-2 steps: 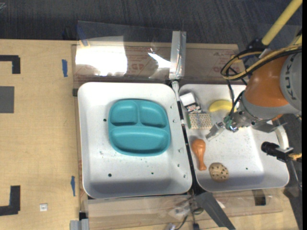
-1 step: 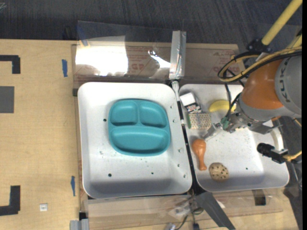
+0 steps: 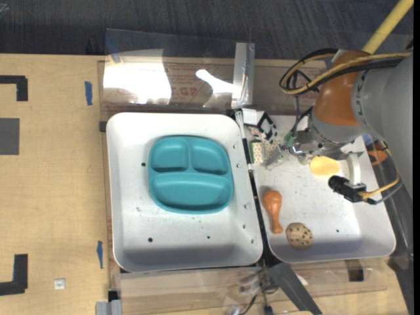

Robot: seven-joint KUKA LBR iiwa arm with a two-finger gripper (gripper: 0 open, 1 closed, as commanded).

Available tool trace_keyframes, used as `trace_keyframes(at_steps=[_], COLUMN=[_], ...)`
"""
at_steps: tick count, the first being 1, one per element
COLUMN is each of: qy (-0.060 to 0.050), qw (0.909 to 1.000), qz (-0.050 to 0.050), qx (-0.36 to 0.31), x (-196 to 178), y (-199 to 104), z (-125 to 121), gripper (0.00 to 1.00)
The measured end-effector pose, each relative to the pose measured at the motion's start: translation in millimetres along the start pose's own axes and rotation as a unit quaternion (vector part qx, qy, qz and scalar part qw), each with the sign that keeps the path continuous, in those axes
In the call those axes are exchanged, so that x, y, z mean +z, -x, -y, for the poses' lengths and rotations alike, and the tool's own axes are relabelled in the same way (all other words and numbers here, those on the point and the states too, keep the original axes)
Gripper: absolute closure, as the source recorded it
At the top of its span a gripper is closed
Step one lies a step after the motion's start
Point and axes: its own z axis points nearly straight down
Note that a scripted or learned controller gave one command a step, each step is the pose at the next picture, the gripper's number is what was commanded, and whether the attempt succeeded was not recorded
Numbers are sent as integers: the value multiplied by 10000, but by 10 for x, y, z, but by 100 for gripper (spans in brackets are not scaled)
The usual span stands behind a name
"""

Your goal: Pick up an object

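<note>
Two white bins sit side by side on the bench. The left bin [image 3: 131, 241] carries a teal divided plate [image 3: 191, 174], lying flat near its middle with its two small compartments toward the far side and the one long compartment toward the near side.

The right bin [image 3: 374, 238] holds the loose pieces. An orange drumstick-shaped toy [image 3: 273, 208] lies close to the bin's left wall; its long axis runs roughly far to near, fat end toward the far side and thin end pointing near and slightly right. Just beside that thin end, to the right, rests a round speckled tan cookie [image 3: 298, 235]. A pale yellow rounded object [image 3: 325, 167] lies farther right and toward the far side, partly covered by the arm.

The arm [image 3: 354, 90] comes in from the right, and its gripper [image 3: 296, 146] hangs over the far part of the right bin; whether it is wide, narrow or holding anything cannot be told. The yellow object sits just right of and nearer than the gripper. The drumstick lies to the near-left of it, apart from it, and the cookie lies well apart toward the near edge
</note>
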Motion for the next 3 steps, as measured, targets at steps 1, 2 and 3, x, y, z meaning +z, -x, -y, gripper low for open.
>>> trace_keyframes(at_steps=[1, 2, 3], qy=[-7, -7, -307], qw=[9954, 9989, 9896], qz=[6, -2, -81], qx=[954, 466, -1404], x=[5, -4, -4], y=[520, 193, 244], z=[212, 316, -311], gripper=[0, 0, 0])
